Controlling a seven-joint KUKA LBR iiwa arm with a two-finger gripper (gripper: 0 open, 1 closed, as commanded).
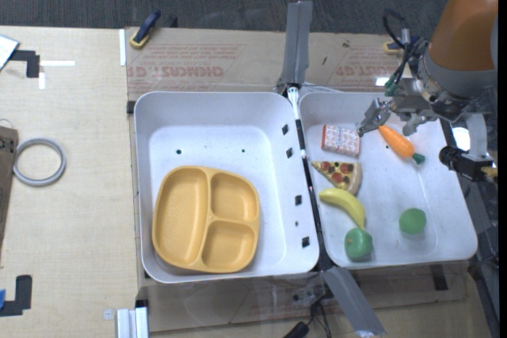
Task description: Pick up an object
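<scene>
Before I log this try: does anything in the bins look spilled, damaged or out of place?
Nothing stands out. The yellow tray lies flat in the left bin; the carrot, pizza slice, banana and the rest lie loose in the right bin, none spilled.

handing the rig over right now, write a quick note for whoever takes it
Pincer: over the back of the right bin, just beside the carrot. Nothing seen between its fingers; open or shut, hard to tell from this view.
Right bin: carrot at the back, patterned box to its left, pizza slice, banana, two green fruits at the front.
Left bin: yellow divided tray.
Done: nothing lifted yet; every item lies in the bins.
Left: get a grasp and lift one item; the carrot looks the likely target.
</scene>
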